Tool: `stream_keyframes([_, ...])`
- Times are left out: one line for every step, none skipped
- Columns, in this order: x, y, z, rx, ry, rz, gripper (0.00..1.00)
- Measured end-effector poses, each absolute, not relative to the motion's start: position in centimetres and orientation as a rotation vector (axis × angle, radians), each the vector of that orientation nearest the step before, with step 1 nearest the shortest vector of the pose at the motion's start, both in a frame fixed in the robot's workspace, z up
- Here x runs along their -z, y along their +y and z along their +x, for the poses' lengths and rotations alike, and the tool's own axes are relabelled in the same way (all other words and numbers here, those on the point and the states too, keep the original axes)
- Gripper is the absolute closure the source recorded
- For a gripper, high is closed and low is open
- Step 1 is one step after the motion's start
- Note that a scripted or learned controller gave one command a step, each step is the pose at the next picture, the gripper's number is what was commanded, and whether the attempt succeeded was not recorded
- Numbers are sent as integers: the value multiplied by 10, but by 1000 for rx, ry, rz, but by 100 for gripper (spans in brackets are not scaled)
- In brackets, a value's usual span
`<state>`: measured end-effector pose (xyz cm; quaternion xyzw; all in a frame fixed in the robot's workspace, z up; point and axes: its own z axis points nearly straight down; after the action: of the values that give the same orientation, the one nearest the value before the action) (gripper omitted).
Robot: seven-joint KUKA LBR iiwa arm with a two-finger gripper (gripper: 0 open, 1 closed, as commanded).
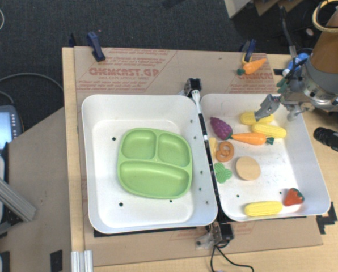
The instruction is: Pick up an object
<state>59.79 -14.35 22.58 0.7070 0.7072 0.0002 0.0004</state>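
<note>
The right bin (311,152) holds several toy foods: a purple eggplant (220,127), an orange carrot (251,139), a yellow corn cob (269,130), a small yellow piece (248,118), a pretzel (224,151), a green leafy piece (222,173), a tan disc (248,168), a second corn cob (263,208) and a red strawberry (294,196). My gripper (280,110) hangs over the bin's far right part, just above the corn cob and the small yellow piece. It is open, with nothing between its fingers (265,107).
The left bin (95,152) holds a green divided plate (155,162). Another toy carrot (252,67) lies on the board behind the right bin, by a blue clamp (248,49). A black divider (203,135) runs between the bins.
</note>
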Motion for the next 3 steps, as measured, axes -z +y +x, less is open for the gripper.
stream_keyframes([-103,-181,590,9,2223,2231,0])
stream_keyframes([-84,-214,654,14,2240,2223,0])
stream_keyframes([-94,-212,653,7,2230,2222,100])
